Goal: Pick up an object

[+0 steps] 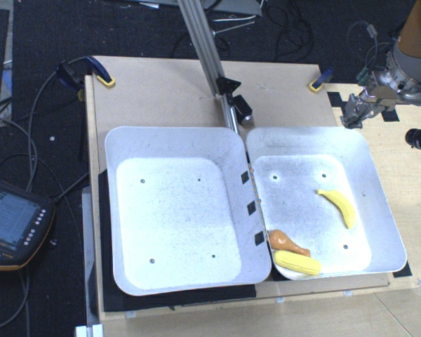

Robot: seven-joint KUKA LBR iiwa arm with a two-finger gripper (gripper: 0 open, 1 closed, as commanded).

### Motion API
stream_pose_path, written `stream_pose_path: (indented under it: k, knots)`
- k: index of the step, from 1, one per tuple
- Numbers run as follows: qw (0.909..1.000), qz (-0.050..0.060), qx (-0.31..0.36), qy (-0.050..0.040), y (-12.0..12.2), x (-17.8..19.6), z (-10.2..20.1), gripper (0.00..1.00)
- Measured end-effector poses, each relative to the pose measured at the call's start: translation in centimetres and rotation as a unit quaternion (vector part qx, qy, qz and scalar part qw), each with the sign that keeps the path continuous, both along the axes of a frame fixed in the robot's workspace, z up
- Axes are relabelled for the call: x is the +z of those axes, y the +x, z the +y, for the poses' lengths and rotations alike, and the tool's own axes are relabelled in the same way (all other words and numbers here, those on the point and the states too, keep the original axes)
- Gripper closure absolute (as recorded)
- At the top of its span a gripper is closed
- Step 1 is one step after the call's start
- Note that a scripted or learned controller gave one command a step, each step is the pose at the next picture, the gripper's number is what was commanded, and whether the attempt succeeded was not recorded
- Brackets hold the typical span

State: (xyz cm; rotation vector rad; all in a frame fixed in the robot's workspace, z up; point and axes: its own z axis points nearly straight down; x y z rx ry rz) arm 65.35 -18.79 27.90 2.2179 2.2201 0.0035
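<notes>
1. In the camera view, the arm (412, 34) is reaching in from the upper right corner, and its end effector (352, 112) is hanging over the tabletop (161, 90), just beyond the far right corner of the right bin (379, 202).
2. The end effector is looking dark and small here; I cannot tell how it is set, and nothing is showing in its grip.
3. The banana (339, 205) is lying in the right bin, in its right half, curved and pointing toward the near edge. It is lying well apart from the end effector, lower in the view and slightly to the left of it.
4. The corn cob (297, 262) is lying at the near edge of the same bin, and the orange piece (286, 242) is touching it from behind. Both are lying even farther from the end effector than the banana.
5. The left bin (175, 209) is sitting beside the right bin, their edges meeting in the middle.
6. A handheld control pad (12, 220) is lying on the floor at the left.
</notes>
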Motion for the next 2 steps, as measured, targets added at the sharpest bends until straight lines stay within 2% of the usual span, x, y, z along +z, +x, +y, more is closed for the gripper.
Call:
stream_pose_path:
  k: [2]
  knots:
    - [1.0,0.002,0.001,0.0009,-1.3,-0.4,9.8,1.0]
